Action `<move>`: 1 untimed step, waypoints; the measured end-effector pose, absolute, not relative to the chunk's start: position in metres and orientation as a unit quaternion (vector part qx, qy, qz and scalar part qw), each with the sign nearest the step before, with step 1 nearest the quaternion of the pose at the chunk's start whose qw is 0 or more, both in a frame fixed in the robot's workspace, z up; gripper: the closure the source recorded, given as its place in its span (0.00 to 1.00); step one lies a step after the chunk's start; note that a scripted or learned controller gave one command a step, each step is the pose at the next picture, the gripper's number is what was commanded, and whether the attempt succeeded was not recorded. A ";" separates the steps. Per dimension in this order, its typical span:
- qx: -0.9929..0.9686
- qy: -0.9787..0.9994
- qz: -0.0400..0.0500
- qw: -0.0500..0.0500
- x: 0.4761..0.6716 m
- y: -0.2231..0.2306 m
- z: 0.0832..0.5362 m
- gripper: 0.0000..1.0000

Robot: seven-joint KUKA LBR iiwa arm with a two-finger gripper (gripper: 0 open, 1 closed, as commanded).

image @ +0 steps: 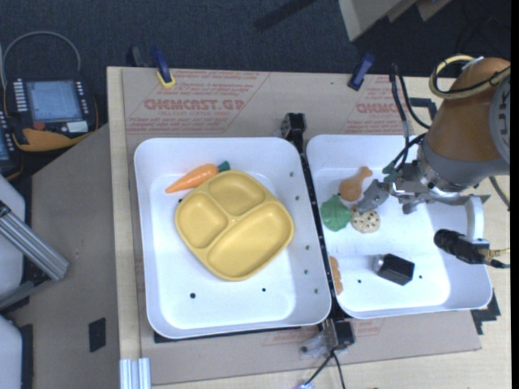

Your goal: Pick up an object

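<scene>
A: Entry: objects in the right bin point(422, 298)?
B: Four near its left half. A tan drumstick-shaped toy point(354, 184) lies toward the back. Just in front of it, a green lumpy piece point(333, 214) sits against the left wall, with a pale speckled cookie point(366, 220) touching its right side. A small black block point(394, 268) lies apart, nearer the front.

A: Gripper?
B: The gripper point(375, 197) is low over the bin, just right of the drumstick-shaped toy and directly above the cookie. Grey fingers point left and down. Whether they are spread or closed: cannot tell. Nothing visibly between them.

A: Left bin point(154, 217)?
B: A yellow three-compartment plate point(233, 225) in the middle, tilted relative to the bin walls. An orange carrot point(191, 177) with a green stem end lies just behind it, touching its rim.

A: Surroundings?
B: Both bins sit on a brown board point(243, 96) printed with red lettering, clamped at the back edge. Dark blue carpet point(203, 14) behind. A handheld pendant point(50, 112) with a screen rests off to the left.
</scene>
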State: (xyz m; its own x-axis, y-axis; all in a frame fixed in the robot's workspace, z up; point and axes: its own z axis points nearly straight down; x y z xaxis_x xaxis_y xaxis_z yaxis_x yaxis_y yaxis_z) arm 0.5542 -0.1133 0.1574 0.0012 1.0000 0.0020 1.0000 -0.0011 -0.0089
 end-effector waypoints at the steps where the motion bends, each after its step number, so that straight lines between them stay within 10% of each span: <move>1: -0.707 -0.707 0.002 0.004 0.543 -0.109 0.100 0.00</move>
State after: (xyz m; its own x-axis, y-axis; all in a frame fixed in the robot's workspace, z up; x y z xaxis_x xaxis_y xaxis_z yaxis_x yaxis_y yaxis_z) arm 0.5433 -0.1091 0.1005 0.0002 1.0000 0.0022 1.0000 -0.0002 -0.0085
